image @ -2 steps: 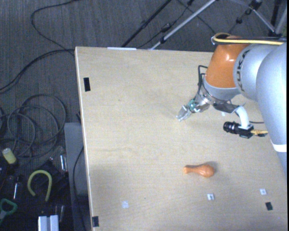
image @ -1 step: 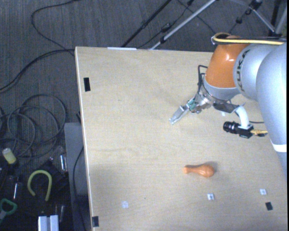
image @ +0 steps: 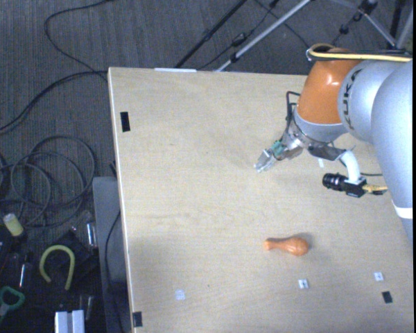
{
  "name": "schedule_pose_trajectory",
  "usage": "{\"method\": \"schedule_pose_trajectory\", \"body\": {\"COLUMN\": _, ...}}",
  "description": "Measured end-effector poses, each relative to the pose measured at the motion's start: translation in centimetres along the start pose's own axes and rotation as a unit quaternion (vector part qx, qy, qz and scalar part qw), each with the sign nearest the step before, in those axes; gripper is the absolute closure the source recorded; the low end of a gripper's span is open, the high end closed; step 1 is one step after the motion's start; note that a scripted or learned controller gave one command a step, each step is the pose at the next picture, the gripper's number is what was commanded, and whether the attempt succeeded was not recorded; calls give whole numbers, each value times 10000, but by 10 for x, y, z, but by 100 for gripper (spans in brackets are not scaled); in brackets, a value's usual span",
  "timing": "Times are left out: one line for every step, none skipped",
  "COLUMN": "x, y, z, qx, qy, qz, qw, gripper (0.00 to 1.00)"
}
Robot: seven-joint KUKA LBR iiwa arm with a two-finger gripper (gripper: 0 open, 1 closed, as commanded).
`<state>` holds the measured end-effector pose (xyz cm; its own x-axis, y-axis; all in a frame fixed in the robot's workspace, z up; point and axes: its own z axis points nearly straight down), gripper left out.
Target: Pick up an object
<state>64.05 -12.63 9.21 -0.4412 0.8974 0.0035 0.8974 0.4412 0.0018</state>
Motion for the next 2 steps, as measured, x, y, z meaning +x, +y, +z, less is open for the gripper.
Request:
{"method": "schedule_pose_trajectory", "body": {"x": 43, "y": 52, "z": -91, "qx": 11, "qy": -21, "qz": 937, "qw": 9956, "gripper": 100}}
{"method": "schedule_pose_trajectory", "body": {"x": -59, "y": -16, "z": -153, "qx": 14, "qy": -37, "qz": 984, "qw": 9951, "gripper": 100}}
